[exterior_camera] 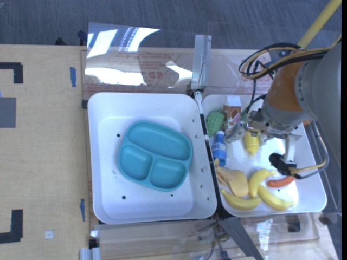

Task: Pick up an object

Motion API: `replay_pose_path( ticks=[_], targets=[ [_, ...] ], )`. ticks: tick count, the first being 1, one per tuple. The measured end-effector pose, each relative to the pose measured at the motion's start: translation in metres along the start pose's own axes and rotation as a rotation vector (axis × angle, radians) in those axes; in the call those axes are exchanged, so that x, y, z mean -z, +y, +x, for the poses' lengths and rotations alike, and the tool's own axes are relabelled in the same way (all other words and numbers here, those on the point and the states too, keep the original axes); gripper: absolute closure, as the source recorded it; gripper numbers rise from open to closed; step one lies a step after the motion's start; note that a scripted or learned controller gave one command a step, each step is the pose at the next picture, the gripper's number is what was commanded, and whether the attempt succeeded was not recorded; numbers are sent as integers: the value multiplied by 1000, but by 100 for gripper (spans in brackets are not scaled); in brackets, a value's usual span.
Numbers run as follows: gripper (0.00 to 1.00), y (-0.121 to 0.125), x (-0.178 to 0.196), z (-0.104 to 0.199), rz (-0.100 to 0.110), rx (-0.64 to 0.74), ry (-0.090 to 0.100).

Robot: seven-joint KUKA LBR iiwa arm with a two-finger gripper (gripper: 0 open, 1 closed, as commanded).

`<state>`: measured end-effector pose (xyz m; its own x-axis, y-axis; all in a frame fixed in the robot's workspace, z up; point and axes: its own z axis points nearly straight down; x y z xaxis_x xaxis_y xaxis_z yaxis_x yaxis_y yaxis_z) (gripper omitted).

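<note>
We took the small yellow object (pixel 252 143) as the likeliest thing to pick. It was smooth and tapered, and it stood in the upper middle of the right bin (pixel 310 195), directly under the hand (pixel 250 128). The hand was just above it, perhaps touching. We could not tell whether the hand was wide or narrow, nor whether it held the yellow object.

Just left of that object lay a little blue bottle (pixel 219 147) with a pale label, close to the bin's left wall. Above the bottle sat a bumpy green lump (pixel 215 120), and beside it a brown and red packet (pixel 233 115).

Toward the near edge we saw three curved, glossy bananas: one along the front (pixel 241 201), one arching behind it (pixel 259 179) and one to the right (pixel 275 196). A pale yellow, irregular piece (pixel 233 179) touched them on the left. A slim red-orange thing (pixel 280 181) lay just beside them on the right.

The grey arm (pixel 293 91) with its orange band reached in over the bin's right side.

The left bin (pixel 108 118), white and shallow with rounded corners, held a teal plate (pixel 154 155) divided into three compartments. Both bins sat on the pale wooden desk (pixel 38 145).
</note>
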<state>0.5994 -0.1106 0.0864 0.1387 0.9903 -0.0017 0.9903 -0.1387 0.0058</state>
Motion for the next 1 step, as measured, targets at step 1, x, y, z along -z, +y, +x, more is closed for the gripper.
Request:
replay_pose_path(
  ticks=[1],
  targets=[
    [100, 1, 9, 0, -1, 3, -2]
  ],
)
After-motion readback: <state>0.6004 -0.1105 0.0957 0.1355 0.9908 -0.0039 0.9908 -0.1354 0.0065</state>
